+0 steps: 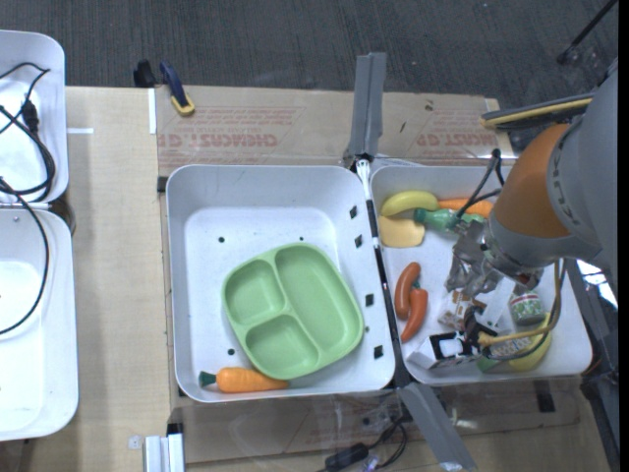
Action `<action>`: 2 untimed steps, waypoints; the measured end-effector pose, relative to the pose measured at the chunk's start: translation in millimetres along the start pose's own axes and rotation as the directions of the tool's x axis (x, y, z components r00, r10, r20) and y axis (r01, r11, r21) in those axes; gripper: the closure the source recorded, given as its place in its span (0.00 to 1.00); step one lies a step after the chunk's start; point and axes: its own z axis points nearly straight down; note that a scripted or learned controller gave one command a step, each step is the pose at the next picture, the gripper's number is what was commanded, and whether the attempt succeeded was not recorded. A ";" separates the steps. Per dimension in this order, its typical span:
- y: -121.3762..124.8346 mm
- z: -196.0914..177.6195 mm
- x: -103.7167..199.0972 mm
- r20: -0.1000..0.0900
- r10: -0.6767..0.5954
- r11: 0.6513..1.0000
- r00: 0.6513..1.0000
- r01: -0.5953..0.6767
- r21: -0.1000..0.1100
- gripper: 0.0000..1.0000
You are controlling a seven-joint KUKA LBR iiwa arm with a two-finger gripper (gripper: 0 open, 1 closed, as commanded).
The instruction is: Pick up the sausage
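Sausage waiting in the right bin, end effector just beside it.

The sausage (406, 286), a reddish-brown link with rounded ends, lies near the left wall of the right bin (580, 357), its long axis running roughly up and down the view, touching a red pepper (418, 313). The end effector (470, 293) hangs to its right; how far it is open cannot be told, and nothing shows in its grip.

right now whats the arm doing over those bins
The grey KUKA arm with the orange band reaches into the right white bin, its gripper low among the toy food. The reddish-orange sausage lies just beside it, not held. In the left white bin sit a green divided plate and an orange carrot.
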 end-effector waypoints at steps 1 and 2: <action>0.0 -0.1 0.0 0.000 0.001 1.000 1.000 -0.001 0.000 0.00; 26.4 -35.9 24.6 -0.001 0.097 0.995 0.995 -0.097 -0.004 0.00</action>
